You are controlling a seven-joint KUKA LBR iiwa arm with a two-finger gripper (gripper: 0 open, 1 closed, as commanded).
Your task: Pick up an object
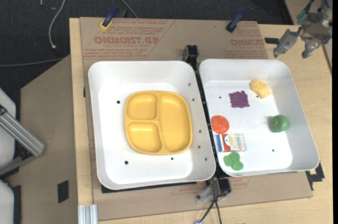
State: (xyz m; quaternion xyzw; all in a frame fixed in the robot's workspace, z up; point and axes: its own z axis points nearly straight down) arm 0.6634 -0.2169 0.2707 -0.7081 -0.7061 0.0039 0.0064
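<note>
We see two shallow white bins on the counter (pixel 53 165). The left bin (pixel 105 165) holds one smooth yellow plastic tray (pixel 158 122) with three rounded compartments. The right bin (pixel 296 149) holds six small things: a ridged yellow piece (pixel 260 88), a bumpy purple cluster (pixel 239 99), a round green ball (pixel 278 123), an orange disc (pixel 220 124), a flat printed card (pixel 233 142) and a lobed green piece (pixel 233 160). Bare floor lies between them. The jaws (pixel 297 44) hang spread apart beyond the right bin's far right corner, grasping nothing.
</note>
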